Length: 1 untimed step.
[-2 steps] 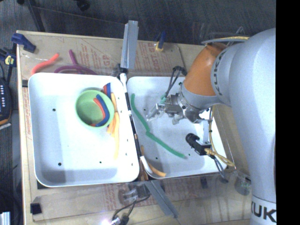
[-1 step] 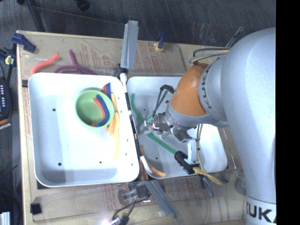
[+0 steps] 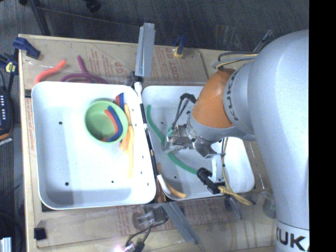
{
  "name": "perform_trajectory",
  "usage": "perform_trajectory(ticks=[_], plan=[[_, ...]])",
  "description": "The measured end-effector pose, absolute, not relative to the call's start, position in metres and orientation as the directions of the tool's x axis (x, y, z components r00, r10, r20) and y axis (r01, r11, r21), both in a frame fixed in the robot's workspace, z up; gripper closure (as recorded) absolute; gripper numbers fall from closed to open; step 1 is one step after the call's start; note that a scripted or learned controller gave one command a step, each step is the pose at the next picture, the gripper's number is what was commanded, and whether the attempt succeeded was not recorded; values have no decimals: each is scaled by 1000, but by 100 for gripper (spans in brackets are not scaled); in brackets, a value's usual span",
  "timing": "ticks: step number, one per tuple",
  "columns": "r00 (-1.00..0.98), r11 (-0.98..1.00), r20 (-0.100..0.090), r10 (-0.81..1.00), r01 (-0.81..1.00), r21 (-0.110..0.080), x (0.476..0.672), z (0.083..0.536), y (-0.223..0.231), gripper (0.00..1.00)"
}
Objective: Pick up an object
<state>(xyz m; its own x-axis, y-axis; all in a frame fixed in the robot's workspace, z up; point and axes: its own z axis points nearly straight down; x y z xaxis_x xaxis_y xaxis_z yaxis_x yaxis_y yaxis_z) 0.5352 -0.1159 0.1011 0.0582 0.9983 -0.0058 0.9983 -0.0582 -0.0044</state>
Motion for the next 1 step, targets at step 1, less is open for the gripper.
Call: perform_trajectory(ticks=[1], plan=[[100, -100, 1, 995, 995, -1, 613, 192, -88, 100]])
